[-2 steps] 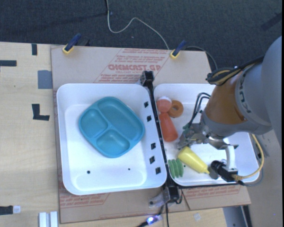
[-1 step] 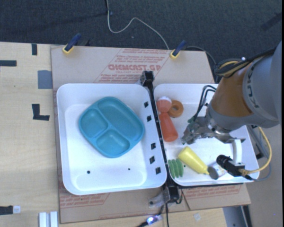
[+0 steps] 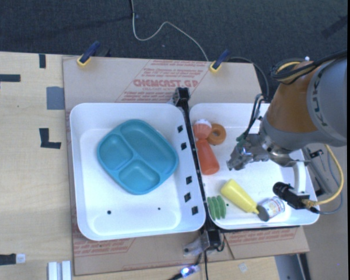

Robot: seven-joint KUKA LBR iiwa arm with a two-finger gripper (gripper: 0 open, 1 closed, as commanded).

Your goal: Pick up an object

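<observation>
Gripper (image 3: 238,159) pos.: over R bin (image 3: 233,111), mid area, just right of the bottle (image 3: 207,156) and apart from it. Arm (image 3: 297,109) enters from view right, w/ the orange band above the wrist. Jaw state: cannot tell; the tip is too dark and small at this angle.

R bin contents (pickable items):
- Bottle: orange, white cap, lying along the L wall, cap toward the far side.
- Ring (image 3: 216,134): orange, flat on the floor, touching or just beside the bottle's cap end.
- Tube (image 3: 239,196): yellow, lying at a slant near the front, below the gripper in view.
- Green item (image 3: 216,206): ribbed, front L corner, just beside the tube's wide end.
- Jar (image 3: 272,207): small, pale label, on its side, at the tube's narrow end; contact cannot be told.

L bin (image 3: 128,214) contents:
- Plate (image 3: 137,155): blue, 3 compartments, lying flat, approx. ctr, turned at an angle to the bin walls.

Both bins sit side by side on a cardboard sheet (image 3: 157,80), walls touching. Two clamps, e.g. (image 3: 87,54), hold the sheet's far edge.
</observation>
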